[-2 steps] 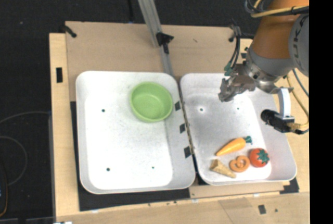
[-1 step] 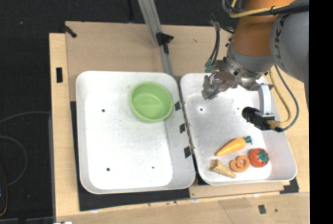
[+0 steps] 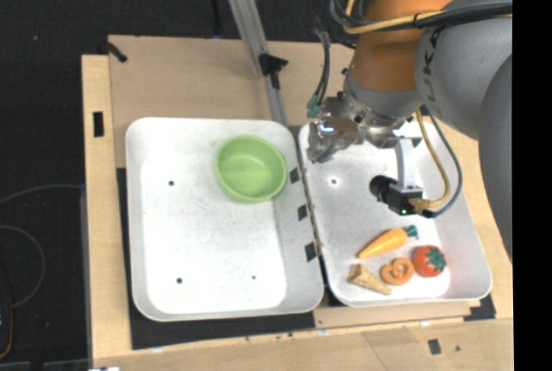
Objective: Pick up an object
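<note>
Claw [image 3: 321,139] hangs at the far left corner of the right bin [image 3: 457,214], and whether it's spread or pinched together can't be told from up here. Arm [image 3: 405,24] looms over that bin's far end. Left bin [image 3: 172,274] carries a green bowl [image 3: 250,169]. Down at the right bin's near end: carrot [image 3: 385,242], tomato [image 3: 429,260], a small orange ring [image 3: 398,271] and a tan wedge [image 3: 368,278], bunched together.
</note>
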Controlling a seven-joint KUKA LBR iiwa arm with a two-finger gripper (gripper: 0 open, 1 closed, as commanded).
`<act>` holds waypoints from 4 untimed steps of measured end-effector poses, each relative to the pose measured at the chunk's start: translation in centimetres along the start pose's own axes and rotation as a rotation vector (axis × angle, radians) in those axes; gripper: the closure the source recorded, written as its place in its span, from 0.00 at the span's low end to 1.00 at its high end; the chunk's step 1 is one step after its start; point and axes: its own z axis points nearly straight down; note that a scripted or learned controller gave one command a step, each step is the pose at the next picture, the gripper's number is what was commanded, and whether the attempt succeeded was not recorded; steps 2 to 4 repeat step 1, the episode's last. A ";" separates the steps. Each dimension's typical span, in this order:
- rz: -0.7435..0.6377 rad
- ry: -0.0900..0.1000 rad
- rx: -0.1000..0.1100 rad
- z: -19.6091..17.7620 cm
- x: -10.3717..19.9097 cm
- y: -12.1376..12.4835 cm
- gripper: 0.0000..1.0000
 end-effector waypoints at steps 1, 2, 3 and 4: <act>0.000 0.000 0.001 0.1 5.1 0.3 1.00; 0.000 0.000 0.001 0.1 5.1 0.3 1.00; 0.000 0.000 0.001 0.1 5.1 0.3 1.00; 0.000 0.000 0.001 0.1 5.1 0.3 1.00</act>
